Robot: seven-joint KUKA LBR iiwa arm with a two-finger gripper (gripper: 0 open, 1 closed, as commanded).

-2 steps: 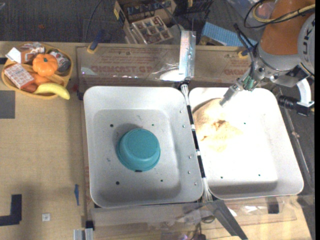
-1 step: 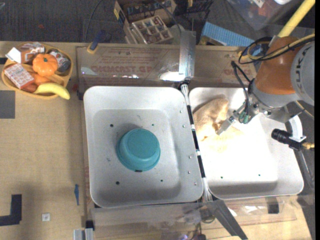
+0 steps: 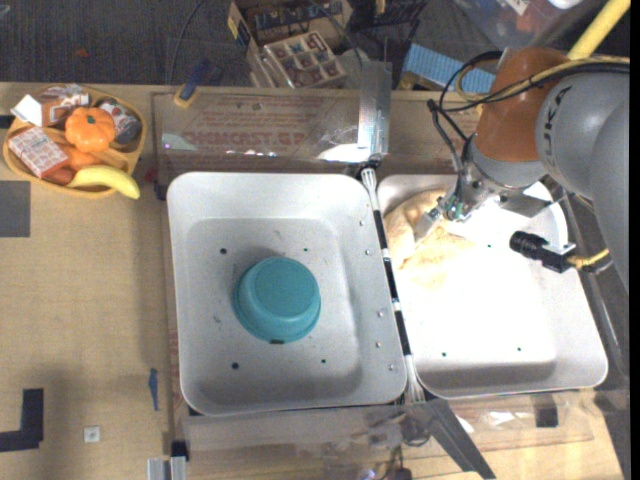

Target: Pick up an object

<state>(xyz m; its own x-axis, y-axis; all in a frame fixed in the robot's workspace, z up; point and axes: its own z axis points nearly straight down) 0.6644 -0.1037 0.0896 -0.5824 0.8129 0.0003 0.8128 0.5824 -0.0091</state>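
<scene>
A teal bowl [image 3: 279, 299] lies upside down near the middle of the left bin [image 3: 200, 203], a little toward its near edge, apart from all four walls. The right bin [image 3: 500, 353] carries a pale, crumpled cloth-like thing [image 3: 425, 246] against its left wall, near the far left corner. The gripper [image 3: 452, 209] hangs over that same far left corner, just above or touching the pale thing; whether it is released or clenched cannot be told from this angle. The grey arm [image 3: 590, 128] with its orange band [image 3: 520, 103] reaches in across the bin's far right corner. A small basket of toy fruit [image 3: 72, 143] sits at the bench's far left corner.
</scene>
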